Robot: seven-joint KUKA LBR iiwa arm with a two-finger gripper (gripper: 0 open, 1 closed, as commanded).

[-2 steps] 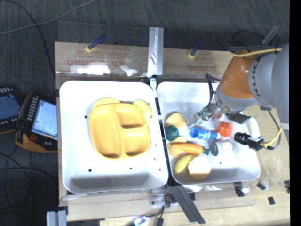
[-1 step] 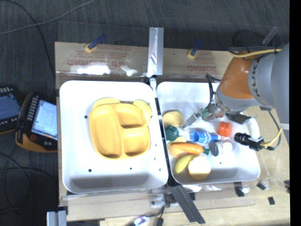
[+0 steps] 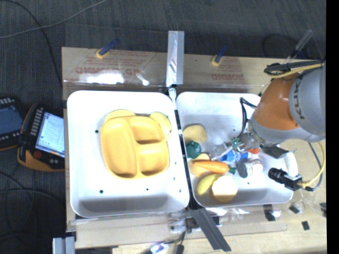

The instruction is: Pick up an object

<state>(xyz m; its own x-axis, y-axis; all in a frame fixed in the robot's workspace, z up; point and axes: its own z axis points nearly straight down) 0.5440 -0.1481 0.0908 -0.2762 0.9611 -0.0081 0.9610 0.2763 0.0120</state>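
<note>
Fingers [image 3: 241,151] sit just right of carrot [image 3: 210,166].

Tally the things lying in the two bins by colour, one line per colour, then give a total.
Yellow: 4 (tray, piece behind it, two pieces)
Orange: 1 (carrot)
Green: 1
Cream: 1
Blue: 1
Total: 8; small bits beside the gripper are too cluttered to count.

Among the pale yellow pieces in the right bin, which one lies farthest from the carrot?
The pale yellow piece near the divider, up beside the dark green item. The other two lie right under the orange carrot.
</note>
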